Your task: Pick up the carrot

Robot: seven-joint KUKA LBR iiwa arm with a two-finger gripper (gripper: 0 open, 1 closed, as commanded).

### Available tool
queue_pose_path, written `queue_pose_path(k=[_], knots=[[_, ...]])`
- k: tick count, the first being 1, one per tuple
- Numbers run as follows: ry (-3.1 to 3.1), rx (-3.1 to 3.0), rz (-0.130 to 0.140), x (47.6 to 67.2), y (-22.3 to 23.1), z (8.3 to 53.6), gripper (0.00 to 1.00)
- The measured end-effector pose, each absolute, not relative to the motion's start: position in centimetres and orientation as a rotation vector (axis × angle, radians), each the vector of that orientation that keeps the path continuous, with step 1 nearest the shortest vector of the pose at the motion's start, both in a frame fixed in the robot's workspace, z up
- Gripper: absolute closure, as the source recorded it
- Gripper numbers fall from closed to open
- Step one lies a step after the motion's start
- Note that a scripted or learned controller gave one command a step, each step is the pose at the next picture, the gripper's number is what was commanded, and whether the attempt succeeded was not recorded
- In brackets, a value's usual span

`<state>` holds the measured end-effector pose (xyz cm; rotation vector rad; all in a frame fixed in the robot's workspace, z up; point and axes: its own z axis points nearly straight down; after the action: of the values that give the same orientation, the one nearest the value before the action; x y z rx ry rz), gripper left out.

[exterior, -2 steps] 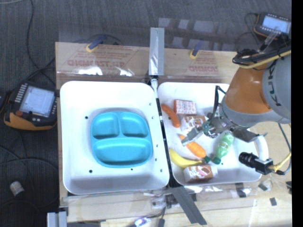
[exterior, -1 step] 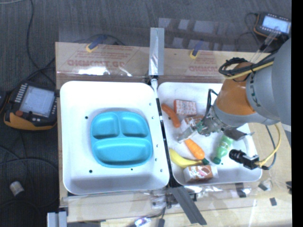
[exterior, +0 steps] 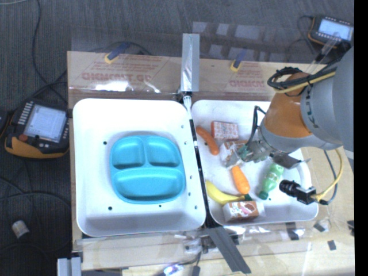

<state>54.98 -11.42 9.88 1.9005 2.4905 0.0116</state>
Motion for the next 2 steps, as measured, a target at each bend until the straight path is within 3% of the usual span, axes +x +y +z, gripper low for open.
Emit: queue_pose_path(k=[1, 2], knots=[[2.479, 1.928, -0.006, 54.90, -10.52, 24.95, 1.00], [2.478, 1.929, -0.007, 54.89, -10.56, 24.95, 0.00]])
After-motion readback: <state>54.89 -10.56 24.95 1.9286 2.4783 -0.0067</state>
